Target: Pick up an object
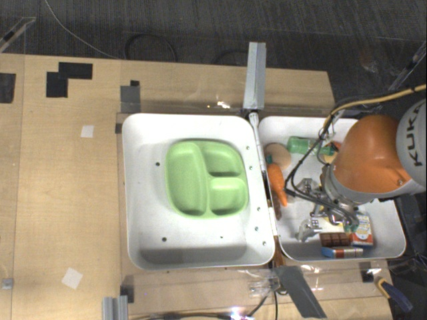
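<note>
Two shallow white bins sit side by side on the wooden worktop [60, 199], touching along a shared middle edge. Most of the left bin [143, 199] is taken up by a green divided tray [205, 177] lying flat near its centre, with bare white floor all round it. The arm [377, 155] comes in from the right and hangs over the right bin [393, 235], its orange band and a loop of cables covering much of that bin's middle. The hand [325, 220] points down into the clutter near the front wall; whether it is released or clenched cannot be told, since cables and wrist hide it. Around it lie an orange carrot [276, 185] along the left wall, a tan rounded object [279, 154] above it, a green item [301, 143] near the back wall, partly hidden, and small packets [347, 242] at the front, too crowded to tell apart.
</note>
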